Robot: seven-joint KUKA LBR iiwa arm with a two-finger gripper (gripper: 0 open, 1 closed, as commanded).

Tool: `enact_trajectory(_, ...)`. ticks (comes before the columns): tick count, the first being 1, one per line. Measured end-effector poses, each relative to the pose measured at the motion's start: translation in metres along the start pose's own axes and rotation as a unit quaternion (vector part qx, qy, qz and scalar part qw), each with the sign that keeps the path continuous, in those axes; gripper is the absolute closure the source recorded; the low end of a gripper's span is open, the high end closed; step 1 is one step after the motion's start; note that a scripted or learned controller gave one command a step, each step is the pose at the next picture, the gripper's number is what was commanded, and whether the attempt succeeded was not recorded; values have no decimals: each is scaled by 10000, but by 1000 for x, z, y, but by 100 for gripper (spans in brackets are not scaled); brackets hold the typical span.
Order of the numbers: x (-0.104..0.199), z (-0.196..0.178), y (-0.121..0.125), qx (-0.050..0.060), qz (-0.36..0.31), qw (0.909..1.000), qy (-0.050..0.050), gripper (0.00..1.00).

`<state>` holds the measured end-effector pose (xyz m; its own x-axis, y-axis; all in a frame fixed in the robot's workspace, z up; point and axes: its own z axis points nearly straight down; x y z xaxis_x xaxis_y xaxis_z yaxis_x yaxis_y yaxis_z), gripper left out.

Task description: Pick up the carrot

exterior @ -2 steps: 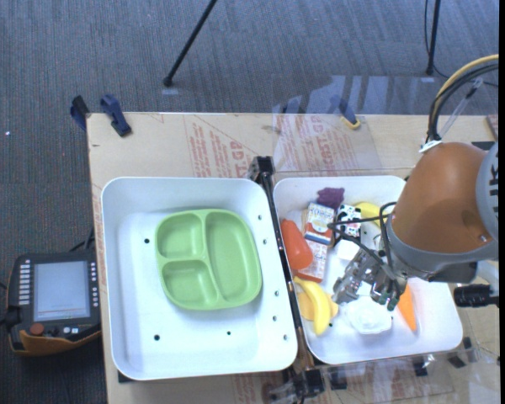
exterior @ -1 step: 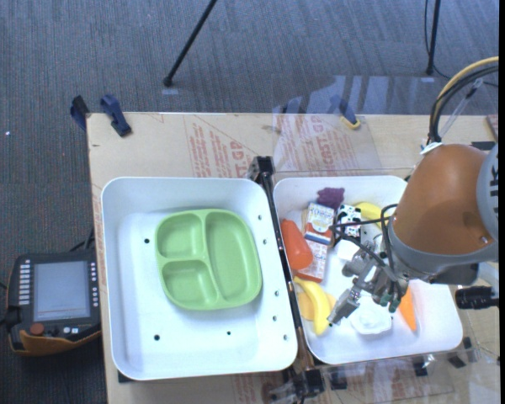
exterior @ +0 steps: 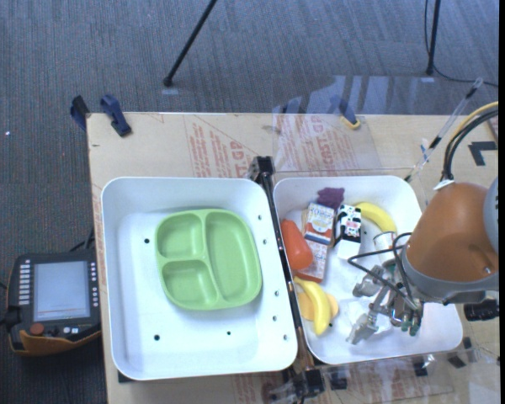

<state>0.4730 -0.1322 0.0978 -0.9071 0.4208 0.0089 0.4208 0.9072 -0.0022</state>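
Observation:
The carrot (exterior: 295,247) is a stubby orange piece lying along the left wall of the right bin (exterior: 442,331), pressed against a juice carton (exterior: 320,232). My gripper (exterior: 362,311) hangs over the bin's bare front-right floor, to the right of and nearer than the carrot. Its two metal fingers (exterior: 358,330) point left and stand apart, open, with nothing between them. A yellow banana (exterior: 317,305) lies between the gripper and the bin's left wall, just in front of the carrot.
The right bin also holds a purple grape bunch (exterior: 329,197), a small black-and-white carton (exterior: 349,222) and a second banana (exterior: 377,217) at the back. A green divided plate (exterior: 209,257) sits in the left bin (exterior: 126,343). A teach pendant (exterior: 57,297) lies off the bench's left.

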Motion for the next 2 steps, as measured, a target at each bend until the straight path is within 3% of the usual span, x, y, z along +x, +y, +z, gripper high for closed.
enact_trajectory(1, -17, 11, 69, -16, 464, 9989, -34, 0)
enact_trajectory(2, -5, 11, -6, -9, 1722, 9851, -20, 0)
